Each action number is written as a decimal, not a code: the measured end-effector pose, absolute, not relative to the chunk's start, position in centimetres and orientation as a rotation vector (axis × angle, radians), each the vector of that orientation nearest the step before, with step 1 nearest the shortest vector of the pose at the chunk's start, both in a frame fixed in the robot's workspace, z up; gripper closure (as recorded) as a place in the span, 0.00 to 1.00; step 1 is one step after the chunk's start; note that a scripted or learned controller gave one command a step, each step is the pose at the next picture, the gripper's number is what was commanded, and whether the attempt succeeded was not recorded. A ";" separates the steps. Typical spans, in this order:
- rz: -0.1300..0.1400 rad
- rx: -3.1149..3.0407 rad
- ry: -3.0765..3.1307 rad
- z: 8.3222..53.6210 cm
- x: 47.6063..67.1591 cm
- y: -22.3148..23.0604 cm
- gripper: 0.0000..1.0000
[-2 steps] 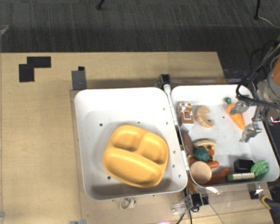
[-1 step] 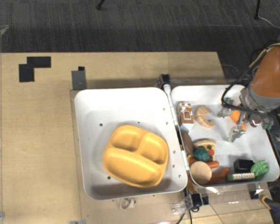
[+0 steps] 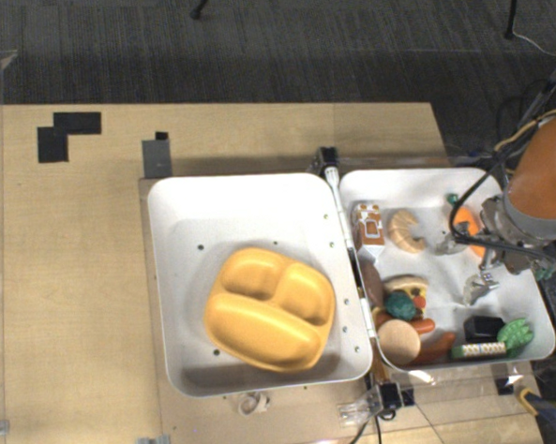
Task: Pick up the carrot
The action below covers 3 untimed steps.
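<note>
My fingers hang over the right bin, carrot just beside; spread or pressed together, can't tell.

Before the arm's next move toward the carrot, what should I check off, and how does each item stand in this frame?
1. Carrot located, right bin, under the arm: ok.
2. Gripper over the right bin: ok.
3. Gripper centred on the carrot: not ok, it sits nearer the camera.
4. Carrot between the fingers: not ok.
5. Carrot fully visible: not ok, cables cross it.
6. Yellow pepper in the left bin, out of the way: ok.
</note>
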State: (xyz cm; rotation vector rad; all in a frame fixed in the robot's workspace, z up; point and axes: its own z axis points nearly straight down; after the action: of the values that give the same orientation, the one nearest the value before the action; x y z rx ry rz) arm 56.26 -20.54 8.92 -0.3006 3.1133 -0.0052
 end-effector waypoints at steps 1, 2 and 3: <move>-0.009 -0.375 3.101 9.0 53.0 -20.6 0.00; -0.026 -0.303 3.076 9.6 51.2 -19.7 0.00; -0.028 -0.564 3.036 9.6 51.1 -17.6 0.00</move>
State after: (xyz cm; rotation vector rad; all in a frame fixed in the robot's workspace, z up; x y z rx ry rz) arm 51.12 -17.58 9.62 -0.5642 3.0357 -0.0276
